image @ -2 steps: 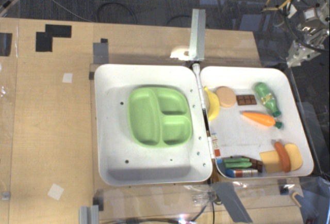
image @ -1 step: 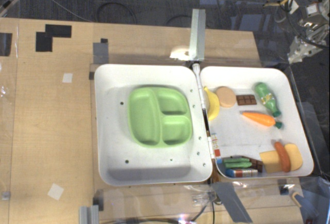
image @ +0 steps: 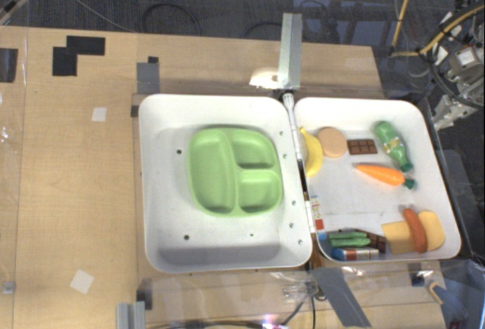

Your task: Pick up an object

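Light wooden bench (image: 76,191) seen from above at a slant. Two shallow white bins rest directly on it, side by side and touching along a central seam: the left bin (image: 163,244) and the right bin (image: 432,145). A grey metal post (image: 291,47) stands on the bench just behind the seam. Black patches (image: 76,52) mark the far left of the bench surface, with two small pale squares (image: 99,114) nearer the front.
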You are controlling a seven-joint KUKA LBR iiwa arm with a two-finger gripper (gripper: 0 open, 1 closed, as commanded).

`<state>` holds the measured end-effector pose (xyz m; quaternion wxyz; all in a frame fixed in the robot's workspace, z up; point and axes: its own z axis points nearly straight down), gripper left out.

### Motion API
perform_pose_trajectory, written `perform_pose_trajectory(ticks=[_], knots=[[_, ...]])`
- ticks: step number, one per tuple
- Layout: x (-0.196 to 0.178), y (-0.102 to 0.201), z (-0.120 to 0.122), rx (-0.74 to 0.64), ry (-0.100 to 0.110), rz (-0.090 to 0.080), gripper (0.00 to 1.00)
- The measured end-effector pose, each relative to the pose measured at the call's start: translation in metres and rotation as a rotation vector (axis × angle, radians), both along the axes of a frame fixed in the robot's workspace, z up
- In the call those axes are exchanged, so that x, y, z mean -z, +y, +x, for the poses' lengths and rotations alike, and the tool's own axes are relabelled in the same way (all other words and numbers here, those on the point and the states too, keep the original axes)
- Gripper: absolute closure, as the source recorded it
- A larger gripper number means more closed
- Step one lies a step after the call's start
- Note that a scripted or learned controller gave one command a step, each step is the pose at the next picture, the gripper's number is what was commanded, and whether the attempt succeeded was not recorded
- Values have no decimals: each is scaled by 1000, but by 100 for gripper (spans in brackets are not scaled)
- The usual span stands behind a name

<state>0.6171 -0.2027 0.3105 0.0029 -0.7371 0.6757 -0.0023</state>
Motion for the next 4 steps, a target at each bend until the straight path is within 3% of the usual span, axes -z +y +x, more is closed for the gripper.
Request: perform_pose_trajectory(ticks=[1,2,3,4], knots=[[32,2,33,-268,1,0,100],[31,2,34,-267,-1,0,0],[192,15,-21,-307,12,5,0],[220,17,-24,-236,-5,-4,0]])
